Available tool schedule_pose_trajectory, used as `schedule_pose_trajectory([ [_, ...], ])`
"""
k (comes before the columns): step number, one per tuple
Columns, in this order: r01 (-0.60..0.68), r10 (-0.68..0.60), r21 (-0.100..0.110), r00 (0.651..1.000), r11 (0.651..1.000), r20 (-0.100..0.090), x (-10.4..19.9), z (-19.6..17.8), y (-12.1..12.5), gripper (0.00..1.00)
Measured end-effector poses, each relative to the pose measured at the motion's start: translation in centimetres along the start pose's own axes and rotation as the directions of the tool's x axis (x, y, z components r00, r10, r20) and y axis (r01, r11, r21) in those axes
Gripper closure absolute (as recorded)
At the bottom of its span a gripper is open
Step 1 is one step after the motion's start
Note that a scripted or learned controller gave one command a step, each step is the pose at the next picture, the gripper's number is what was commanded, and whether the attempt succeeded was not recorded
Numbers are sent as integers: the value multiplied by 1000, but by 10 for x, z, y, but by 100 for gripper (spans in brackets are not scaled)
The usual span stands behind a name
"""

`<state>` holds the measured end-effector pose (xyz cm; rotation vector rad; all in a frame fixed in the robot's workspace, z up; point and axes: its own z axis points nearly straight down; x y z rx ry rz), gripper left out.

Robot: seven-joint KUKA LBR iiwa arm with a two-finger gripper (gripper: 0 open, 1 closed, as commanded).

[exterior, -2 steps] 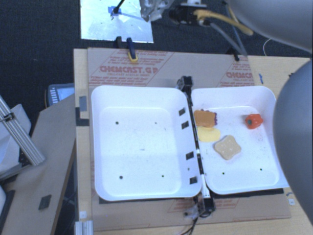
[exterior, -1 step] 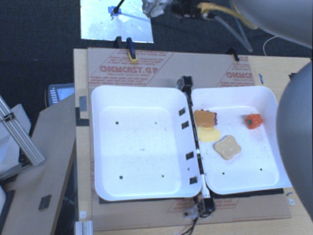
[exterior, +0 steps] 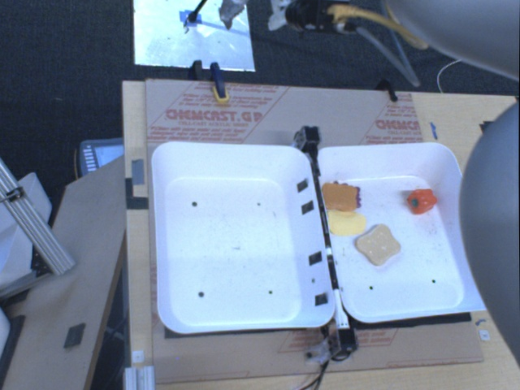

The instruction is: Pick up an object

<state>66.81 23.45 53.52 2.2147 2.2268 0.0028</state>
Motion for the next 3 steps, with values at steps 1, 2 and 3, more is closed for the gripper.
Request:
schedule_pose_trajectory([
  [1,4,-4,-3,1000,1000,-1,0,-12,0,100],
  [2,5,-5,-2,1000,1000,-1,0,-11,0,0],
  [3,9,-9,-5,1000,1000,-1,1,-23,0,100],
])
